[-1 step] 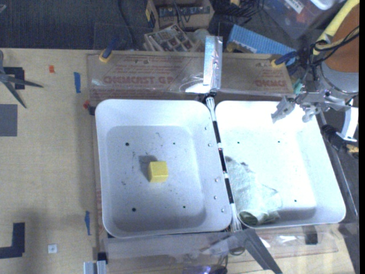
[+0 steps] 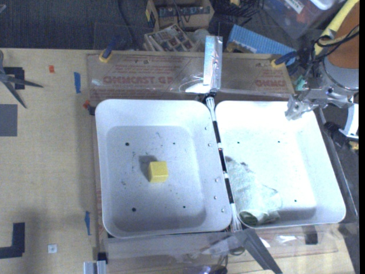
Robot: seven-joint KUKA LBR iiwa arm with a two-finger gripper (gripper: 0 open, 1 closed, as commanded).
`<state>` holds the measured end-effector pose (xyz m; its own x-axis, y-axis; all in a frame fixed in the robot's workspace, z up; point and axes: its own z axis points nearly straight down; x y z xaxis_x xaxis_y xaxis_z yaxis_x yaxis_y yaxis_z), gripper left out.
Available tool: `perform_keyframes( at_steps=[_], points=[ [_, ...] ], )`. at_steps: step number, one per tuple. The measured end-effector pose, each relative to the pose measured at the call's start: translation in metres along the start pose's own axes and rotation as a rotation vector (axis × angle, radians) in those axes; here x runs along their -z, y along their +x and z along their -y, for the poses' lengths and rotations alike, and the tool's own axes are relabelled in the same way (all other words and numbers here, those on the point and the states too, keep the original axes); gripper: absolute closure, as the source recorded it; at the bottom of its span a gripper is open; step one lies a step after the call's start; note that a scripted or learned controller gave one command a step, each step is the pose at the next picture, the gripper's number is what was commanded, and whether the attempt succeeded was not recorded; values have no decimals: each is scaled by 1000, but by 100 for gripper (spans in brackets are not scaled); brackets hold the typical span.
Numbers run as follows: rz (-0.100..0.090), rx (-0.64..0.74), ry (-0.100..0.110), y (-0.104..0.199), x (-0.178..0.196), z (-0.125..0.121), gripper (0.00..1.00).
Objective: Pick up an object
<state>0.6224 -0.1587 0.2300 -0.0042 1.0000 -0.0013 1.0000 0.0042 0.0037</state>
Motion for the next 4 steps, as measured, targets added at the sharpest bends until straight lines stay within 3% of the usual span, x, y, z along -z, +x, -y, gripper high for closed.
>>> perform_keyframes(
  at_steps=[1, 2, 3, 4],
  points=[
    [1, -11, -1, -21, 9, 7, 100],
    [0, 290, -1, -4, -134, 9, 100],
    [-2, 246, 3, 16, -127, 42, 100],
    [1, -439, 2, -41, -98, 56, 100]
  ],
)
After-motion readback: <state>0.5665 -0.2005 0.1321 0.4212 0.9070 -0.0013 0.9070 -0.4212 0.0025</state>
